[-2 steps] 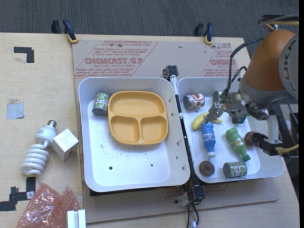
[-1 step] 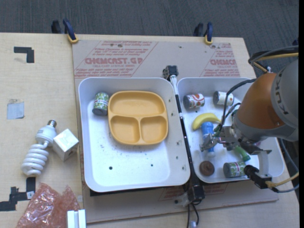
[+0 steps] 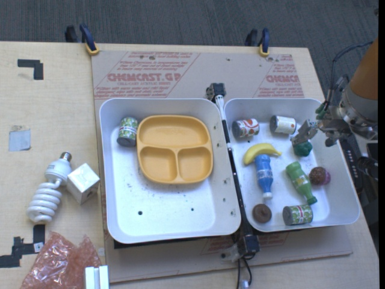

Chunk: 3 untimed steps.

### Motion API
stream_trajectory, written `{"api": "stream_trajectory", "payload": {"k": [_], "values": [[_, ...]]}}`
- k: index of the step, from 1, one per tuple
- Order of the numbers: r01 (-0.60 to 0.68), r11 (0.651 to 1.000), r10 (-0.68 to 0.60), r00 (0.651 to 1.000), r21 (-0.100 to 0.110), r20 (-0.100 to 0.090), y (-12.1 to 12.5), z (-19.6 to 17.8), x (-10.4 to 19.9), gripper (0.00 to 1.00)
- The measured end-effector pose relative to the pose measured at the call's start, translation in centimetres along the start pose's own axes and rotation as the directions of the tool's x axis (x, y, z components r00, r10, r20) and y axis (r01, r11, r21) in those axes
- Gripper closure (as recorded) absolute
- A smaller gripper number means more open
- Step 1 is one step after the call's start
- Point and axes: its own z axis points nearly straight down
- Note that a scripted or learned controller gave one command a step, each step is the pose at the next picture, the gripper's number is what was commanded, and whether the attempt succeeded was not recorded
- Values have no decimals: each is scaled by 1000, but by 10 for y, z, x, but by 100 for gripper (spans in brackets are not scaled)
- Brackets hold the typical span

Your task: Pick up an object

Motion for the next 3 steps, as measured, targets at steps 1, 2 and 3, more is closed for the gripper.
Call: {"api": "stream_trajectory", "payload": {"k": [1, 2, 3], "values": [[-3, 1000, 3, 1000, 2, -2, -68, 123, 22, 0], [-5, 1000, 5, 1000, 0, -1, -67, 113, 22, 100], [1, 1000, -1, 1000, -1, 0, -35, -29, 91, 100]]}}
